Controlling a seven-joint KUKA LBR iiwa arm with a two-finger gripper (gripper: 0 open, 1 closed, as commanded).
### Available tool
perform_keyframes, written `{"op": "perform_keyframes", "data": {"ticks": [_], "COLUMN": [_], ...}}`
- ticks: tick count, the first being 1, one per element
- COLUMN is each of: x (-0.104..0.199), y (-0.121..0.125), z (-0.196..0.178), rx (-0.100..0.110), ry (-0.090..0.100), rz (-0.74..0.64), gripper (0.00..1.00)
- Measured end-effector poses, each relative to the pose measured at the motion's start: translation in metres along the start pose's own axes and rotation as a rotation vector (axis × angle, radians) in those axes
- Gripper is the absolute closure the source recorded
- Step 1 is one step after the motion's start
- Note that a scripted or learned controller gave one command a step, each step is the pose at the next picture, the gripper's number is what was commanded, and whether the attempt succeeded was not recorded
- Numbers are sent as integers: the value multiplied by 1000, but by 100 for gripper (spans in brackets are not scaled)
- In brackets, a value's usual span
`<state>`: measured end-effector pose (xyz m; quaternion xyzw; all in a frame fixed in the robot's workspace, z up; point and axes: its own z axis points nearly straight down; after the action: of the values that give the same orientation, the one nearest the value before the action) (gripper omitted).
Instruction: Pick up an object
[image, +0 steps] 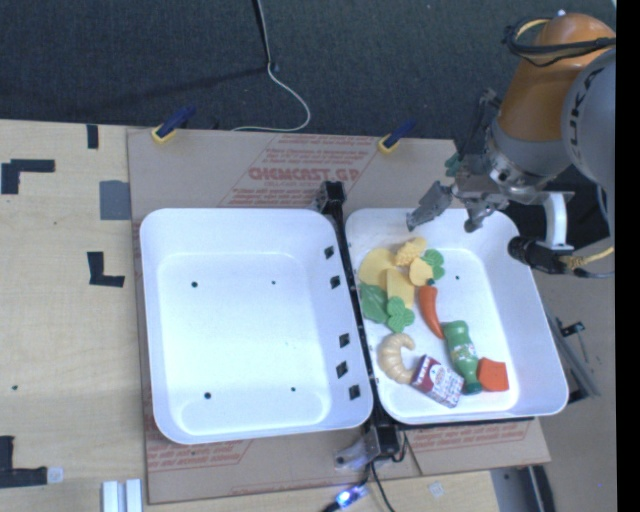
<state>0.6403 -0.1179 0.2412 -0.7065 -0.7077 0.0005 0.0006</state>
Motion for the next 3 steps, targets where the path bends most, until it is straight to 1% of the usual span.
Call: {"op": "perform_keyframes", "data": {"ticks": [1,2,3], "x": [17,16,134], "y": [-122,-115,-44], "z": [165,147,51], "rx": [13,0,-14], "ry": [3,0,4], "rz": [3,2,-14], "gripper": [0,100,100]}}
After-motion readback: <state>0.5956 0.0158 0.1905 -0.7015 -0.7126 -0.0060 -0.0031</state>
